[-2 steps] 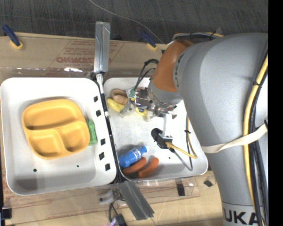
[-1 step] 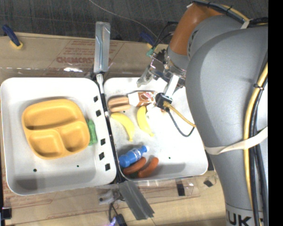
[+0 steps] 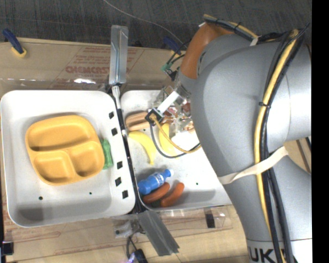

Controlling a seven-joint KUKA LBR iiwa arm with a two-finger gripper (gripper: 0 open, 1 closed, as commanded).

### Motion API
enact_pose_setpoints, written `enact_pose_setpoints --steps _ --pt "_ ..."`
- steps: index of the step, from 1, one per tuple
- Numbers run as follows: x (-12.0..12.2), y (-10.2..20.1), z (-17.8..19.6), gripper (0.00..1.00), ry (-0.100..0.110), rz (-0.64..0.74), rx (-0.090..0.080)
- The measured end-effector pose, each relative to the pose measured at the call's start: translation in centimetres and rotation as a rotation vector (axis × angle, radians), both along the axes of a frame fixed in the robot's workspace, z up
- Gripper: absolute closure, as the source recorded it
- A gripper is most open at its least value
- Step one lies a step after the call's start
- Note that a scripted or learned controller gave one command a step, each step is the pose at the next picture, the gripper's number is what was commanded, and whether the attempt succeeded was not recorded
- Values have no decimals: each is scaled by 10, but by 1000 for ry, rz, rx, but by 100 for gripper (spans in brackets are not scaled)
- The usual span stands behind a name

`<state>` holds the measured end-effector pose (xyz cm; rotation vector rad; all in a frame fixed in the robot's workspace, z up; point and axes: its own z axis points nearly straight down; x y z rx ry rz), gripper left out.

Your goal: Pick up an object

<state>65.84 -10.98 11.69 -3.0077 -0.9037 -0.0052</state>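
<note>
Here's your arm [image 3: 252, 119], a big grey bulk coming in from the right and covering most of the right bin [image 3: 208, 188]. The orange band [image 3: 200, 45] sits at the far end, above the wrist. Your pincer [image 3: 172, 116] is down in the far part of that bin, tangled in with cables and a bracket, and from up here you cannot tell how wide it stands or whether it has hold of anything.

Look at what lies in the right bin. A banana [image 3: 144, 145] rests along the bin's left side, just left of the pincer. A brown piece [image 3: 135, 119] sits just beyond it, close against the divider. Nearer to you, a blue bottle [image 3: 152, 182] lies on its side, and touching it on the near side are two sausages [image 3: 165, 195], reddish brown, lying side by side in the bin's near left corner.

Over in the left bin [image 3: 22, 201], a yellow tray [image 3: 63, 147] with three compartments sits roughly in the middle. A green thing [image 3: 106, 153] peeks out at its right edge, pressed against the bin wall.

Both bins stand on your counter [image 3: 55, 64], which has a brown sheet with red printing along the far side.
</note>
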Motion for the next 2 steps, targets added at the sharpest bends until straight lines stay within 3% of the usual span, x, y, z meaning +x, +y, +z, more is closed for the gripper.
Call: enact_pose_setpoints --steps 1,2 --pt "-30 15 32 0 8 209 2" --pt "-68 20 57 0 8 553 1"
